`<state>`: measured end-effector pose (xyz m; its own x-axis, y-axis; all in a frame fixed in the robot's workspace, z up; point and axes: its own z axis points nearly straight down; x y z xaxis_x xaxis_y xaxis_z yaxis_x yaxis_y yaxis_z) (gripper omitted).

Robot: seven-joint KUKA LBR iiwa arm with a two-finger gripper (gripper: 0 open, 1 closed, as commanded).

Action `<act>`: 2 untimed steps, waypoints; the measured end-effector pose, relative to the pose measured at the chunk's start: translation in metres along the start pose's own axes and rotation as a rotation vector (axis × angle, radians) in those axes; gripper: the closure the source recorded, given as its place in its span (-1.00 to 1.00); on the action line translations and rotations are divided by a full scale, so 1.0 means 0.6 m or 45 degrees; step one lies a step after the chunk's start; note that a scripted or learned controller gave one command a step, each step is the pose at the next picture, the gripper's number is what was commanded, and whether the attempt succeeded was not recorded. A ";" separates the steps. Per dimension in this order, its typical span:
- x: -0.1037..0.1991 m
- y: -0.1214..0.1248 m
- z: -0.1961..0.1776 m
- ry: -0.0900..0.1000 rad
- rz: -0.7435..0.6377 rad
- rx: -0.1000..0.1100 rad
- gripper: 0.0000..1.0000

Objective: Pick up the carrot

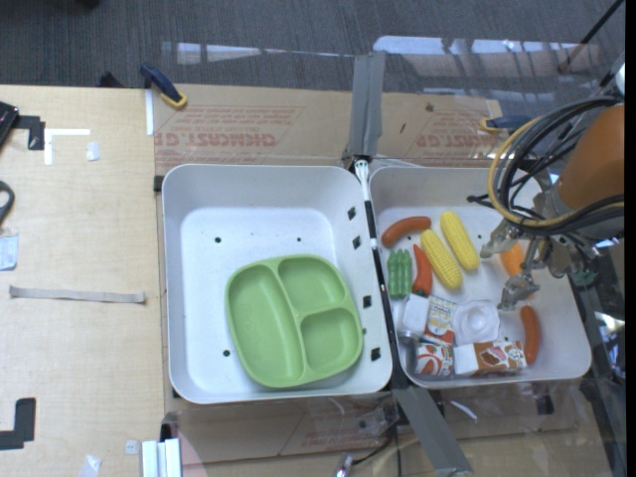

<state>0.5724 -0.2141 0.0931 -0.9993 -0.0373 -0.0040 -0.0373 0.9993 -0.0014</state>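
Plainly the carrot [421,269] is a short orange-red taper; whether the fingers [517,291] are spread is unclear.

The carrot [422,269] lies flat in the right-hand bin [556,371], orange-red, slim, running lengthwise, wedged between green beans [399,273] and a corn cob [440,258].

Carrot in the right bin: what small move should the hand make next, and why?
Probably a short, straight descent. The hand sits right over the orange carrot, which lies near the right side of the right bin, apart from the corn cobs. The hand hides part of the carrot, so I can't tell whether it is gripped. No sideways shift looks needed.
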 end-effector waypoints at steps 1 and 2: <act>-0.003 0.000 -0.018 -0.008 -0.002 0.004 1.00; -0.003 0.000 -0.018 -0.008 -0.001 0.004 -1.00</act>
<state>0.5743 -0.2141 0.1038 -0.9992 -0.0384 -0.0103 -0.0384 0.9993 -0.0041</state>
